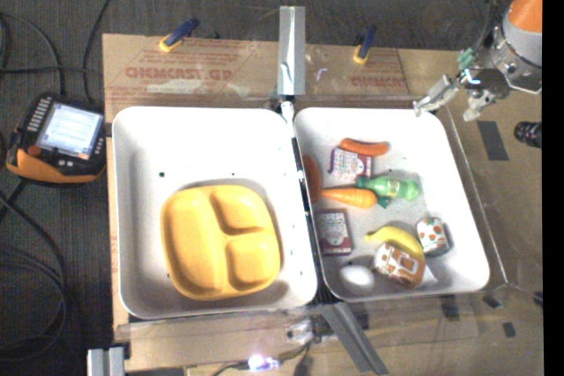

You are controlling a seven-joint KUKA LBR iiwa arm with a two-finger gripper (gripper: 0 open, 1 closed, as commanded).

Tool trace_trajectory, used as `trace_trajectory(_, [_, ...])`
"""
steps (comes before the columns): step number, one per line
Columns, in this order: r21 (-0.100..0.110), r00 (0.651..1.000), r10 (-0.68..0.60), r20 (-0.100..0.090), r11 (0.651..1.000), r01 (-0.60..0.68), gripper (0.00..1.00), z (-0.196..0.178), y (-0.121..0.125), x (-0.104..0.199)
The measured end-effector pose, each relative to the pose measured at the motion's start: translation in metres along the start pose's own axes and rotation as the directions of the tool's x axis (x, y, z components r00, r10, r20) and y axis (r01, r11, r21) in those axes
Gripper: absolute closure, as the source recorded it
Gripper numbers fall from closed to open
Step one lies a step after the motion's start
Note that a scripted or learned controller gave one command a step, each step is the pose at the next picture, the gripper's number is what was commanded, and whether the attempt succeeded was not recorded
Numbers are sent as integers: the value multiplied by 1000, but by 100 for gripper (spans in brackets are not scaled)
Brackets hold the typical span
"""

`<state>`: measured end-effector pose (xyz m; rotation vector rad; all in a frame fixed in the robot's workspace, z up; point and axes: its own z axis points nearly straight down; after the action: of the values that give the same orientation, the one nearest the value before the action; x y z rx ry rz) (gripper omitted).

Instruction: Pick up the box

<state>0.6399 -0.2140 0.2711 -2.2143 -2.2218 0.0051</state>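
Several small boxes lie in the right bin (458,189). A dark red and white carton (334,232) lies near the bin's left wall, and a similar purple-white carton (345,161) sits further back. A small white box with red spots (433,235) rests at the right, beside a brown and white packet (398,264). My gripper (451,101) hangs over the bin's back right corner, above and apart from all of them. It is open, with nothing between its fingers.
Also in the right bin are a carrot (350,197), a green bottle (390,188), a sausage (364,146), a banana (394,235) and a white egg (357,277). The left bin (141,145) holds a yellow divided plate (222,239). A teach pendant (62,139) lies at the far left.
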Motion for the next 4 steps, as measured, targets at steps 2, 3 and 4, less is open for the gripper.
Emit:
trace_trajectory(2, [-18,998,-62,8,998,62,0,171,9,79])
trace_trajectory(3, [-30,980,-197,14,980,198,0,175,-5,91])
trace_trajectory(4, [-35,980,-199,17,979,200,100,163,-2,90])
